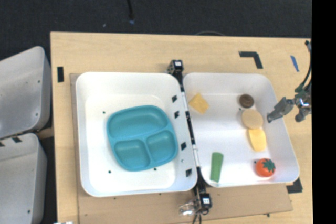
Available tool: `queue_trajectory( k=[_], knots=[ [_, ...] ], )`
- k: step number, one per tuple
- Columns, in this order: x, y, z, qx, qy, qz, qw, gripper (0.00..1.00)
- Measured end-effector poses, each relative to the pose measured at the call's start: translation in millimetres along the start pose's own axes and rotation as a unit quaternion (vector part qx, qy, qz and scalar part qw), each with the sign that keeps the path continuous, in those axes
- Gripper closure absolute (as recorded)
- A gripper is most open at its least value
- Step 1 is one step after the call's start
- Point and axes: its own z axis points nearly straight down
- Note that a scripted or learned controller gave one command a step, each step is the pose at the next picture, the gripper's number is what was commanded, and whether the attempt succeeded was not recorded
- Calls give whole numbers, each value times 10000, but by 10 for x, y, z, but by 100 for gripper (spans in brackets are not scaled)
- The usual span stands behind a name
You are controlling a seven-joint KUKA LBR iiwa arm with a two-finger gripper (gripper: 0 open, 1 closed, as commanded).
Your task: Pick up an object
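Observation:
The right bin (231,84) holds several small items: a yellow wedge (198,103), a dark brown round piece (246,100), a tan disc (252,118), a yellow block (257,139), a red tomato (265,167) and a green bar (216,167). My gripper (284,118) hangs over the right bin's right rim, just right of the tan disc. It is open, and nothing sits between its two fingers. The arm behind it is cut off at the view's right.
A teal divided plate (142,136) lies in the left bin (89,165). A hinged divider (186,128) runs between the bins. The wooden bench (131,52) surrounds both, with white chairs (21,92) at the left.

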Motion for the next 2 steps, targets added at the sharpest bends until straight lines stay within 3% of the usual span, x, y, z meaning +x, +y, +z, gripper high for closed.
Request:
queue_trajectory(
  k=[1, 2],
  knots=[
    [7, 18, -50, -47, -15, -17, 10000, 0],
    [-48, -30, 574, -19, -4, -7, 10000, 0]
  ],
)
